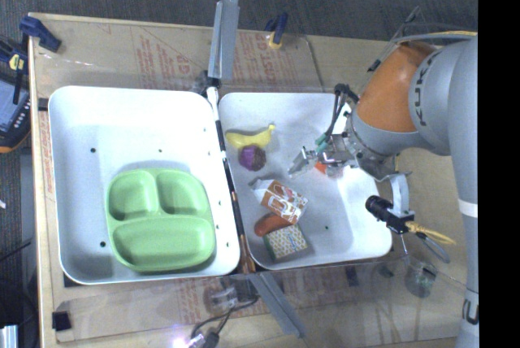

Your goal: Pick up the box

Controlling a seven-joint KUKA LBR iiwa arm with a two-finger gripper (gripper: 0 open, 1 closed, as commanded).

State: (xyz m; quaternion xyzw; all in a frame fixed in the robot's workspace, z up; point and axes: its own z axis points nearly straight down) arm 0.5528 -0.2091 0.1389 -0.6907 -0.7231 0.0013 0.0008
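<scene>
Box (286,241): patterned carton at the near edge of the right bin (366,245), touching a red-brown item (271,224) just beyond it.
Carton pack (281,200): orange-white, mid-bin, beyond the box.
Claw (311,160): above mid-bin, toward the right wall; jaw spread cannot be told; nothing seen held.
Banana (249,137): far edge, beside a purple item (252,158).
Step advice: bring claw toward near edge, centre over box, descend clear of red-brown item and bin wall.
</scene>
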